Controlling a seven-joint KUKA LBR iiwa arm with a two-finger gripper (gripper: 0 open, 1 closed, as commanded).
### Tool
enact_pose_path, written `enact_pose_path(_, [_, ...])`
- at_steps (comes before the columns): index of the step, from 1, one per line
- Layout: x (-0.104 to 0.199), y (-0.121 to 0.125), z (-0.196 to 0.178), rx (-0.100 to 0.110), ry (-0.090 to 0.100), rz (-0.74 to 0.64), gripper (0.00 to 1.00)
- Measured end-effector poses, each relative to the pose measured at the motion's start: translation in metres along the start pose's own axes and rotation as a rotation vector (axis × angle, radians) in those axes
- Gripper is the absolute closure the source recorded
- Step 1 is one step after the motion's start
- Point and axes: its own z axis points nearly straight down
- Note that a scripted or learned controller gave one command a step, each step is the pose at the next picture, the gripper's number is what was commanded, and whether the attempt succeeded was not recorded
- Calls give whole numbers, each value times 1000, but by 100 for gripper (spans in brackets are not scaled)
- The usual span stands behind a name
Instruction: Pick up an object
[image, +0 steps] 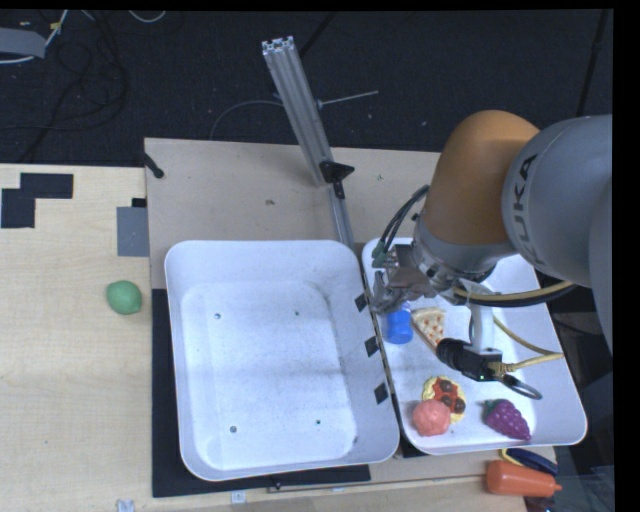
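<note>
My gripper (392, 298) reaches down into the left part of the right bin (560, 425), under the arm's orange band and wrist. A small blue object (399, 327) sits directly below it, close to the bin's left wall. Beside that lies a pizza-slice toy (430, 325). Toward the front of the bin are a red and yellow toy (444, 393), a pink-red round fruit (431, 418) and a purple grape bunch (507, 418). The wrist hides the fingertips.
The left bin (200, 300) lies beside the right one, with black clips along the shared wall. A green ball (124, 297) rests on the bench at the far left. An orange carrot-like toy (520, 480) lies outside the right bin's front edge. A metal rail (305, 110) slants behind the bins.
</note>
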Motion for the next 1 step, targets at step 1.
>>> enact_pose_path(1, [51,-8,-9,-1,0,0,100])
